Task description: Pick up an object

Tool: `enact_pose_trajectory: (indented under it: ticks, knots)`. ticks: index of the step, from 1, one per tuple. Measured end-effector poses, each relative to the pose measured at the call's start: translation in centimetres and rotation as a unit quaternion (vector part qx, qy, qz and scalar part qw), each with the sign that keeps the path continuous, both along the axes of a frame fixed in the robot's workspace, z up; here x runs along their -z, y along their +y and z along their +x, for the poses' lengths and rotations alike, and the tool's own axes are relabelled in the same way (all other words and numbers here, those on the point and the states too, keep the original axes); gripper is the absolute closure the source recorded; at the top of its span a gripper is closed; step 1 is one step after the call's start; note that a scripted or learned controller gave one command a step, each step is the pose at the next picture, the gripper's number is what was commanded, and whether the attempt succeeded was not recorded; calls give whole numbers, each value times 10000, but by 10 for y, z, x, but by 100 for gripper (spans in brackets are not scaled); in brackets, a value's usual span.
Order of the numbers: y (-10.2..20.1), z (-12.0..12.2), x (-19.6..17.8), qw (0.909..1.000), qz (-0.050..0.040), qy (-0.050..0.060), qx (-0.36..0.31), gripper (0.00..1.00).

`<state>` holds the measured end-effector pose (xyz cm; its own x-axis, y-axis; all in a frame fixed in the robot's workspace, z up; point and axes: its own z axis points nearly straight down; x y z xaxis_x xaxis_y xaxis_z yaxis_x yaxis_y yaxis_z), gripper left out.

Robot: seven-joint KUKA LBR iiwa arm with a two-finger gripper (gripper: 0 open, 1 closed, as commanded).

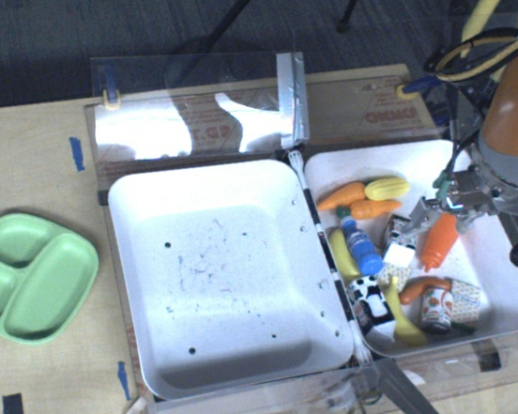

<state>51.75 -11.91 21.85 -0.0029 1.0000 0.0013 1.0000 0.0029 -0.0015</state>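
Observation:
My gripper (447, 209) hangs over the right side of the right bin (507, 258), reaching in from the right below the arm's orange band. An orange carrot-shaped toy (439, 242) points down and left from the fingers, its upper end caught between them. The gripper is shut on that toy. Left of it lie a blue bottle (362, 247), a yellow banana-like piece (341, 253) and a small white box (399, 256). Two more orange pieces (341, 196) (374, 207) and a yellow one (385, 188) rest near the bin's far wall.
A printed can (435, 307), a black-and-white item (372, 301) and a yellow piece (402, 317) crowd the right bin's near side. The left bin (220, 273) has a bare white floor. A green divided plate (27, 275) sits on the bench at far left.

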Motion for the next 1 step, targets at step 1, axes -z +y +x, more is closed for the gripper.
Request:
enact_pose_trajectory:
  ticks: [1]
  knots:
    - [-86, 36, 66, 9948, -9, -14, 1016, 0]
